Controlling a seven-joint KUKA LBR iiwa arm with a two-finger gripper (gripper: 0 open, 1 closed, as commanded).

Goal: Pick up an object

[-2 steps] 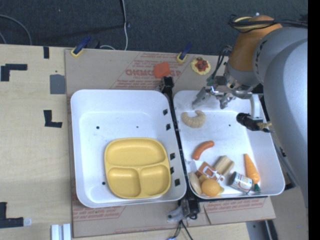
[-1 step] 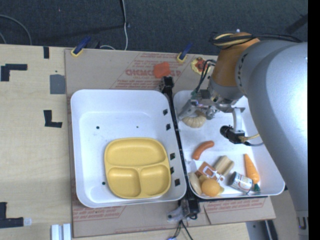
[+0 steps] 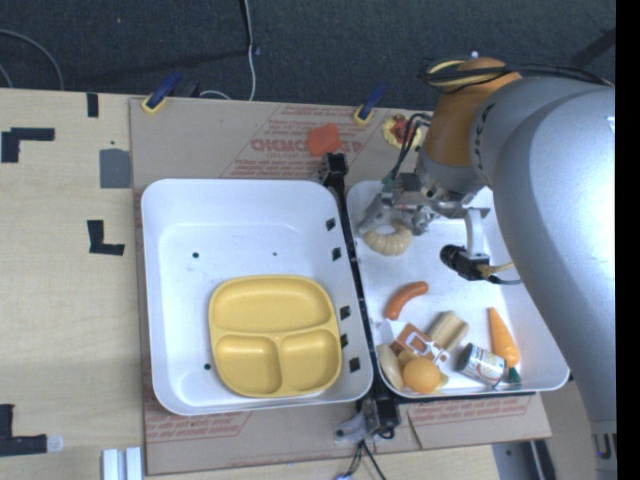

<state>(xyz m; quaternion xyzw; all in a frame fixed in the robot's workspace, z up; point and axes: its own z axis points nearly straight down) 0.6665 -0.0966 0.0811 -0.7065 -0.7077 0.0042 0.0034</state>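
My gripper [image 3: 396, 218] hangs low over the back left part of the right bin [image 3: 545, 373]. Directly beneath it lies a beige ring-shaped pastry [image 3: 387, 240], partly covered by the gripper. Further forward in the same bin are a red sausage [image 3: 405, 299], a carrot [image 3: 503, 337], a small can [image 3: 481, 365], a pale wooden cylinder [image 3: 447, 330] and an orange fruit [image 3: 424, 376].
The left bin [image 3: 180, 228] holds a yellow divided plate [image 3: 274, 333]. A black divider [image 3: 347, 253] runs between the two bins. An orange-red piece [image 3: 323, 140] lies on the cardboard behind the bins. The big grey arm [image 3: 560, 168] covers the right bin's right side.
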